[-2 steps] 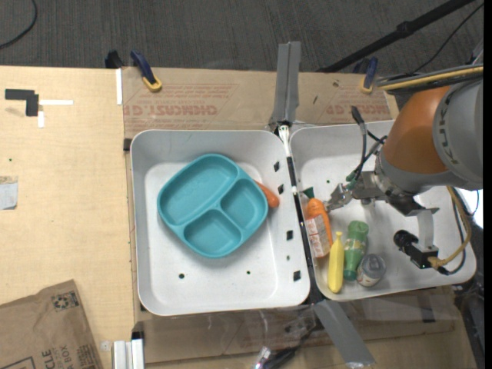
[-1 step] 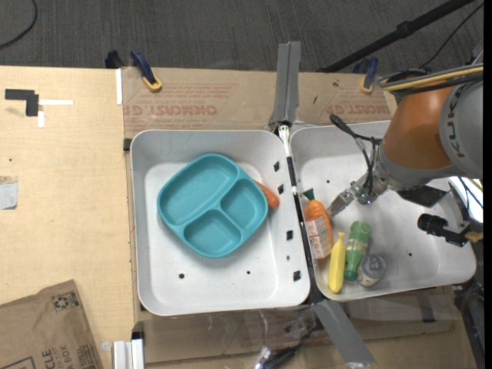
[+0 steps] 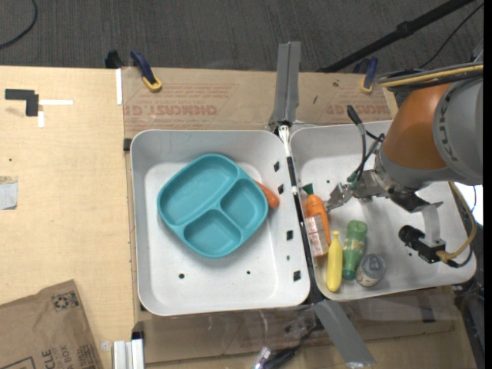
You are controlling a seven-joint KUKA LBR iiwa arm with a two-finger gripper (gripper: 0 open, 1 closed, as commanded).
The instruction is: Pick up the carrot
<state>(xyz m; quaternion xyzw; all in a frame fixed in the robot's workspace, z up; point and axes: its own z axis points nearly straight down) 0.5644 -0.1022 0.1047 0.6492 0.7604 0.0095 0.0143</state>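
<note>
In the camera view I take the carrot to be the orange piece at the left wall of the right bin. The gripper is just beside it, and I cannot tell if it is spread or closed. I should lower it centred over the carrot, clear of the wall.

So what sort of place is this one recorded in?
Probably a robotics lab bench: two shallow white bins on a cardboard-covered table, blue-handled clamps at its edge, and toy food like a yellow plastic banana.

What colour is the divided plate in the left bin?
Teal blue, seen clearly in the camera view: the divided plate lies in the left bin.
</note>
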